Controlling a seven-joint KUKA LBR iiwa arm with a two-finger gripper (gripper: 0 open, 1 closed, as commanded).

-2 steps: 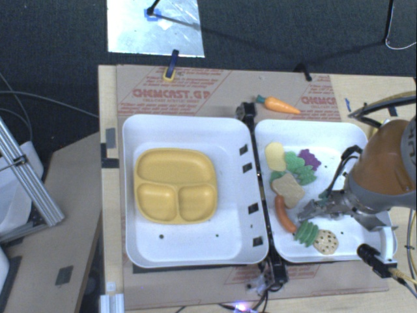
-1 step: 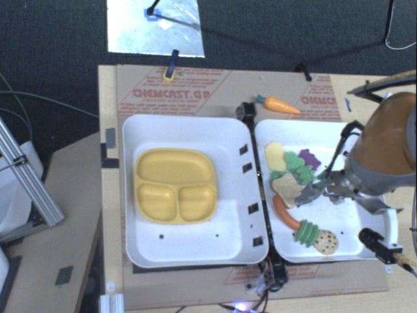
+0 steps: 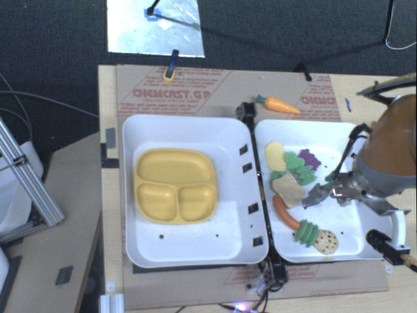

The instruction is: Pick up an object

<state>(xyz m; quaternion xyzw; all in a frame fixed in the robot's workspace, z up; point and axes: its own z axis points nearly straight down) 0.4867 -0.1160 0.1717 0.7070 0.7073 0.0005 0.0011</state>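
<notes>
Gripper hangs low inside the right bin, its dark fingertips just beside the tan bread slice; whether they are spread or closed cannot be told. Left of that bin, the second bin holds a yellow divided plate. Beneath both lies cardboard printed "CHEMCAST GP".

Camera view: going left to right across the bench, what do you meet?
Yellow divided plate in the left bin → black hinge strip between the bins → toy food pile in the right bin → end effector → the arm's orange band.
</notes>
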